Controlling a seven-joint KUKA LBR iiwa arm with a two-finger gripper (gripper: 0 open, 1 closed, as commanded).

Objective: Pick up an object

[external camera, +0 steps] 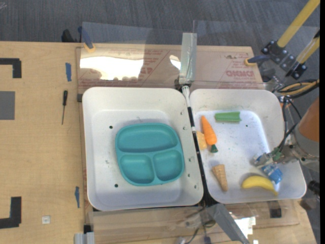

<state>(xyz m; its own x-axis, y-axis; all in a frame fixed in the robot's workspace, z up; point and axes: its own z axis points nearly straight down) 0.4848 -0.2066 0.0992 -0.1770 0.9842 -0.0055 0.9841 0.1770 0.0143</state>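
The right bin (238,98) holds an orange carrot (207,130) with a small yellow piece (201,142) beside it. A green bar (227,117) lies near the bin's back, a tan cone (220,176) at the front middle and a yellow banana (259,182) at the front right. My gripper (267,165) reaches in from the right and hangs low over the bin's right side, just above and behind the banana. I see nothing held in it.
The left bin (96,136) carries a teal divided plate (149,153). A clear panel (152,60) and a cardboard sheet stand behind both bins. Cables and a yellow frame (297,22) crowd the far right. A wooden bench (35,136) lies to the left.
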